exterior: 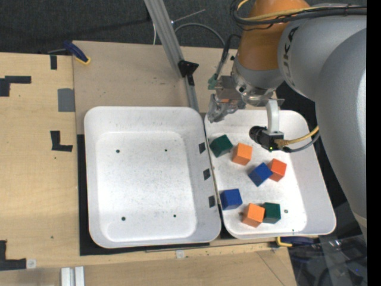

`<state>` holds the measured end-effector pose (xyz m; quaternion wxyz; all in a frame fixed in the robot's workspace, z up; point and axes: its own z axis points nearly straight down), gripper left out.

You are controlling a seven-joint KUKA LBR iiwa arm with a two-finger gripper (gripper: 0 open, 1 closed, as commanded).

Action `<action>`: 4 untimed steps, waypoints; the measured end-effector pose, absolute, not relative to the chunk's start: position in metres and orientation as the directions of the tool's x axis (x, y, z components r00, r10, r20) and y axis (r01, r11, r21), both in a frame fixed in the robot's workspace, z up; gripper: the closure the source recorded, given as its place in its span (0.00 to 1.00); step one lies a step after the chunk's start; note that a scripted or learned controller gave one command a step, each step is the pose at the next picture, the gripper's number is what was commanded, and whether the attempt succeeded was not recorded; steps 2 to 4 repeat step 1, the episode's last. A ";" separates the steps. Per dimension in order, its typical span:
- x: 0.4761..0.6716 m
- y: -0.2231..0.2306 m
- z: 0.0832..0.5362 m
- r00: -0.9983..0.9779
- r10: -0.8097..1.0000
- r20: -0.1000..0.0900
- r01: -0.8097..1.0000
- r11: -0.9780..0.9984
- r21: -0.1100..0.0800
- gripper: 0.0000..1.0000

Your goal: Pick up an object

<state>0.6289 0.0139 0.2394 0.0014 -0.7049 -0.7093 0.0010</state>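
a pale wooden bench (137, 76) is lying under even light, black tape marks (56, 140) sitting left of it, dark carpet (71, 11) stretching behind the bench.

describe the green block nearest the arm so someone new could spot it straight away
Look at the right-hand white bin, the one holding the coloured blocks. Near its upper left corner, just below the pincer, lies a dark green block. It has an orange block right beside it; the other green block sits far down by the bin's lower edge.
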 end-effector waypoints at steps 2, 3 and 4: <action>0.641 0.067 0.245 -0.007 1.000 0.002 1.000 0.007 0.000 1.00; 0.641 0.067 0.245 -0.007 1.000 0.002 1.000 0.007 0.000 1.00; 0.641 0.067 0.245 -0.007 1.000 0.002 1.000 0.007 0.000 1.00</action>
